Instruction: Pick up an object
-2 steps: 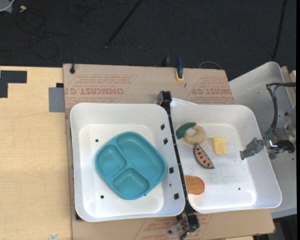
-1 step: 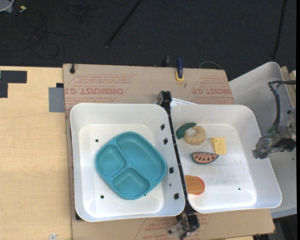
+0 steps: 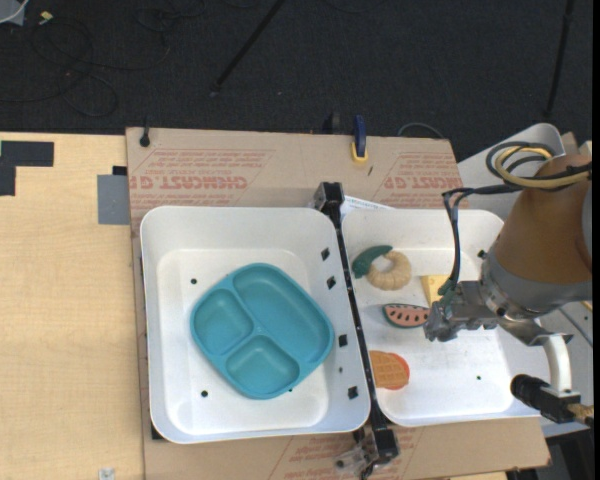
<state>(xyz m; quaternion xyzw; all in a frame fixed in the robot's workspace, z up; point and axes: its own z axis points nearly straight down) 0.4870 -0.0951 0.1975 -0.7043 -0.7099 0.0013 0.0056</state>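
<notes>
The tool (image 3: 442, 328) hangs low in the right bin (image 3: 470, 408), just beside the watermelon slice (image 3: 406, 316); how it is set cannot be told. A ring-shaped toy (image 3: 384, 267) lies near, an orange piece (image 3: 388, 370) below, and a teal divided plate (image 3: 261, 330) sits in the left bin (image 3: 170, 268).

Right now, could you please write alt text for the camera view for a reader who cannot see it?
A grey robot arm reaches in from the right, its gripper low in the right bin beside a watermelon slice toy. A tan ring toy and an orange round toy also lie there. The left bin holds a teal divided plate.
</notes>
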